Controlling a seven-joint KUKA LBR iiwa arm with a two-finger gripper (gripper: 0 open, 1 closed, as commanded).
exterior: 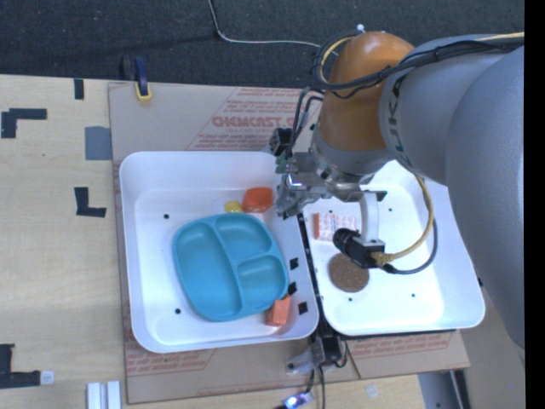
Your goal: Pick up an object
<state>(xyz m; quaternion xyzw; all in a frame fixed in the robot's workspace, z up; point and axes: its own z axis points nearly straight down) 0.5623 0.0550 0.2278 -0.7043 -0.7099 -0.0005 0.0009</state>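
Note:
A blue divided plate (230, 264) lies in the left bin (140, 228). An orange object (258, 199) and a small yellow piece (232, 205) sit just behind it. Another orange piece (278, 312) rests at the plate's near right corner. In the right bin (451, 309) lie a brown round disc (349, 274) and a red-and-white packet (324, 225), partly under the arm. My gripper (289, 196) hangs over the divide between the bins, just right of the orange object. Nothing shows between its tips.
The big grey arm with its orange band (362, 83) covers the back of the right bin. A black fitting with a tan hose (358, 245) hangs over the disc. Cardboard (221, 118) lies under both bins; a blue clamp (140, 79) sits at its far left corner.

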